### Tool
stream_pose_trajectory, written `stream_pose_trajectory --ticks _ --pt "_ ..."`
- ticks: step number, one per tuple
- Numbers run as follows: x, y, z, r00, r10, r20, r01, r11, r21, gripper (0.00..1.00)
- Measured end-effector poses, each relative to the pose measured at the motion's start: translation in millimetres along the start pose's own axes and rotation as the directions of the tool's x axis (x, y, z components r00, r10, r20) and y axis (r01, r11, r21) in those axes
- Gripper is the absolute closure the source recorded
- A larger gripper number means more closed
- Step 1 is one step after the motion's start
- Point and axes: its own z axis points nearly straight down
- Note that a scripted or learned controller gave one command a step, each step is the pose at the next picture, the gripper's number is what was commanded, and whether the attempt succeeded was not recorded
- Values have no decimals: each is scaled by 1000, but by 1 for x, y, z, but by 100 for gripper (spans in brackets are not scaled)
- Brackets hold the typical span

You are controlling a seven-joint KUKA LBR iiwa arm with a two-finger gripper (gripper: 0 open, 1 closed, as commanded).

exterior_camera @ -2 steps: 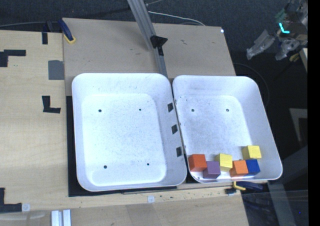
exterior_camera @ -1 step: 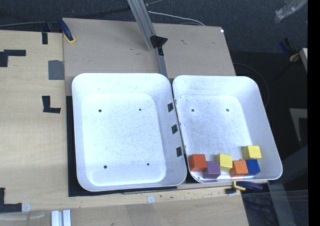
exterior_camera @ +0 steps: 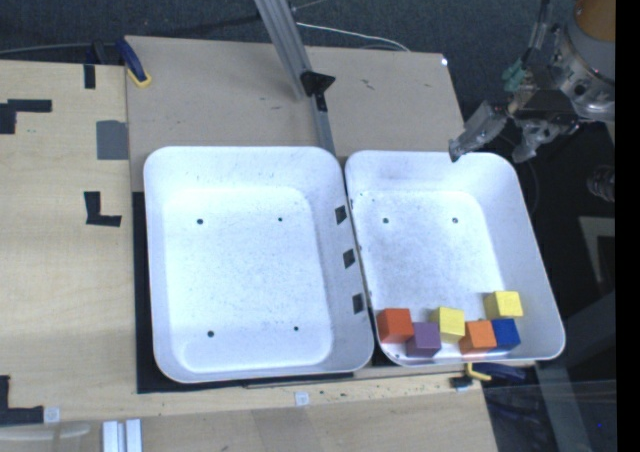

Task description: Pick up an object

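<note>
A grey robot arm with an orange band reaches in from the right. Its gripper (exterior_camera: 492, 143) hangs above the far right corner of the right bin (exterior_camera: 440, 180), at that bin's rim. The 2 fingers are spread apart, 1 grey finger (exterior_camera: 470, 136) pointing down and left toward the rim, the other darker and off to its right, with nothing between them.

2 shallow white bins sit side by side on the bench. The left bin (exterior_camera: 240, 175) lies well to the left of the gripper.

The blocks sit far from the gripper, clustered along the near edge of the right bin, at the opposite end from the fingers. There are 6 blocks: 2 orange, 2 yellow, 1 purple and 1 blue. An orange block (exterior_camera: 395, 325) is leftmost, with a purple block (exterior_camera: 427, 337) just beside it and a yellow block (exterior_camera: 452, 321) next. Further right are a second orange block (exterior_camera: 480, 335), a blue block (exterior_camera: 506, 333) touching it, and a second yellow block (exterior_camera: 507, 303) just behind those.

The open floor of the right bin lies between the gripper and the blocks. A slanted metal rail (exterior_camera: 275, 10) with a black clamp (exterior_camera: 317, 85) stands to the gripper's left, behind the bins.
</note>
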Motion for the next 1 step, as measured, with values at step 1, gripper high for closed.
stream_pose_trajectory --ticks 1 --pt "-16 21 119 1000 6 3 -6 1000 0 0"
